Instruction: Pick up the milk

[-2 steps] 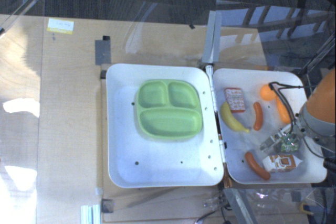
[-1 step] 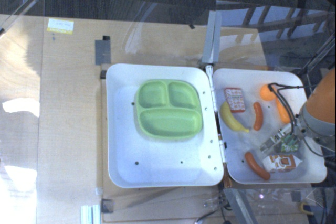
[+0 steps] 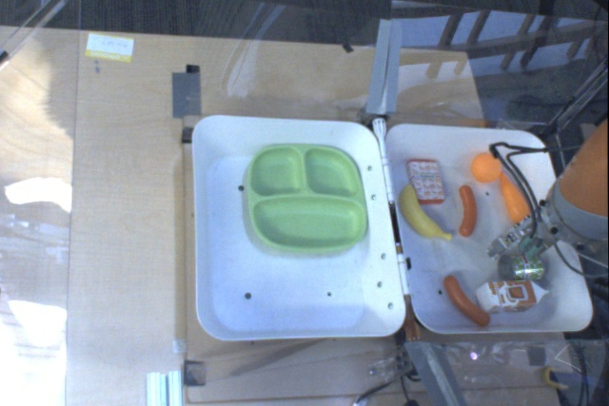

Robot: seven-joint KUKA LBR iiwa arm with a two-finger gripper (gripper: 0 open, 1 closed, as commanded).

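The milk [image 3: 512, 297] is a small white carton with an orange-brown label. It lies on its side near the front edge of the right bin [image 3: 571, 314]. My gripper [image 3: 520, 261] hangs right over the carton's top end, close to it or touching it. The metal gripper parts blur into the carton there. The grey arm with its orange band [image 3: 582, 185] comes in from the right edge.
A brown sausage [image 3: 465, 299] lies just left of the milk. Farther back in the right bin are a banana [image 3: 422, 214], a second sausage [image 3: 466, 209], a carrot [image 3: 514, 201], an orange [image 3: 486, 167] and a red-white packet [image 3: 425, 181]. A green divided plate [image 3: 306, 200] sits in the left bin.
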